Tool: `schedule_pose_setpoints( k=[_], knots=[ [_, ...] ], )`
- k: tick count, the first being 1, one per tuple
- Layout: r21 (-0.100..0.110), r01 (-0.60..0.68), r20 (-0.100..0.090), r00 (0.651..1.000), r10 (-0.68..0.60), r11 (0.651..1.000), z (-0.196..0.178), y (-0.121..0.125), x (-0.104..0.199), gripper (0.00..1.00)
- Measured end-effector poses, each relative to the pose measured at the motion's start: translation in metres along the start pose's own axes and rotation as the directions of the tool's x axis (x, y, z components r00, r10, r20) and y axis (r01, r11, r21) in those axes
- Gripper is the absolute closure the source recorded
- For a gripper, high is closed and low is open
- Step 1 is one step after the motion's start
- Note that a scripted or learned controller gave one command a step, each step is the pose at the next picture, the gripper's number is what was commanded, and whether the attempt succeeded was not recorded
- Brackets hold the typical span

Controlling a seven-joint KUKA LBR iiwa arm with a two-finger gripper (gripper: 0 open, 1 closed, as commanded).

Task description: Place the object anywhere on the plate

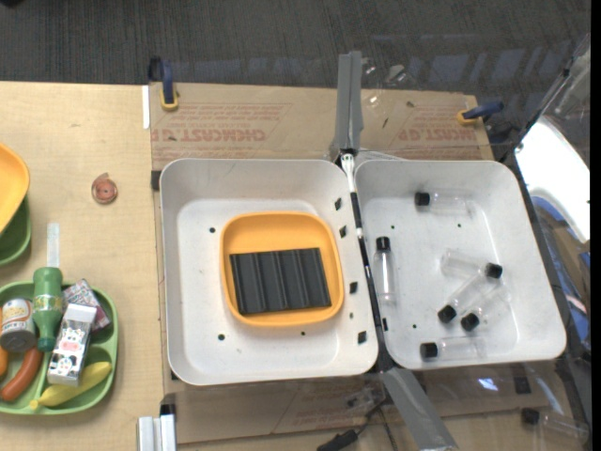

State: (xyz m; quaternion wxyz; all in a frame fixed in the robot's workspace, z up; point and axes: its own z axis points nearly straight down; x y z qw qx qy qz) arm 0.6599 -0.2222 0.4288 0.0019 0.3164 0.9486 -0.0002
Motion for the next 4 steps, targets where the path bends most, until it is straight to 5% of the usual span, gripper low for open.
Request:
schedule_pose_setpoints(
  k=[1,2,3,4],
  knots=[
    [-0.001,0.298,-0.001,0.955,-0.298,0.955,-0.008,-0.007,0.01,0.0],
    [-0.002,0.581,0.0,0.814,-0.581,0.814,-0.014,-0.02,0.027,0.0],
    [-0.002,0.756,0.0,0.655,-0.756,0.655,-0.014,-0.047,0.063,0.0],
    [-0.003,0.923,0.001,0.384,-0.923,0.384,-0.014,-0.07,0.093,0.0]
  ],
)
